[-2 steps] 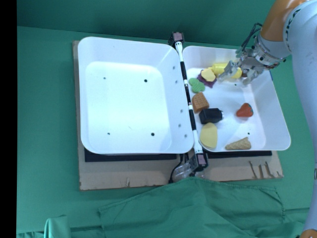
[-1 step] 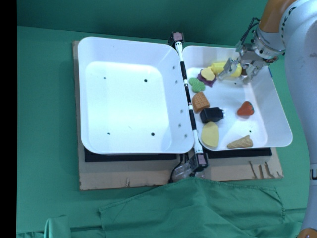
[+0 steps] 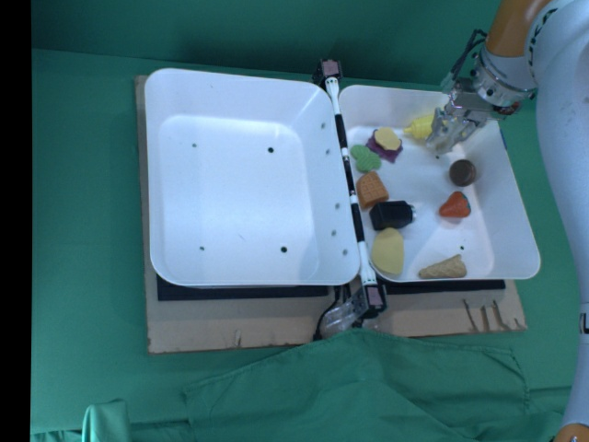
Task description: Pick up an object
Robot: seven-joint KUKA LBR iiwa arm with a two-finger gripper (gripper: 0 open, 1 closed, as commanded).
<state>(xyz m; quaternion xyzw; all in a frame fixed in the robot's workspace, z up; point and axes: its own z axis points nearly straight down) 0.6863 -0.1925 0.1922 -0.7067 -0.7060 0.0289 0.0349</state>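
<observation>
My gripper (image 3: 442, 142) hangs over the back of the right bin (image 3: 515, 238), its tip just right of a small yellow object (image 3: 421, 126). Nothing is visibly held between its fingers. In the same bin lie a purple-and-yellow piece (image 3: 386, 143), a green piece (image 3: 365, 157), an orange-brown piece (image 3: 372, 190), a black block (image 3: 391, 215), a brown ball (image 3: 462, 171), a red cone shape (image 3: 455, 205), a yellow oval piece (image 3: 387, 251) and a tan cone (image 3: 444, 267).
The left bin (image 3: 184, 99) stands beside the right one, split from it by a black-and-white divider bar (image 3: 344, 164). Both rest on cardboard (image 3: 230, 325) over green cloth. The grey arm (image 3: 561, 109) comes down along the right side.
</observation>
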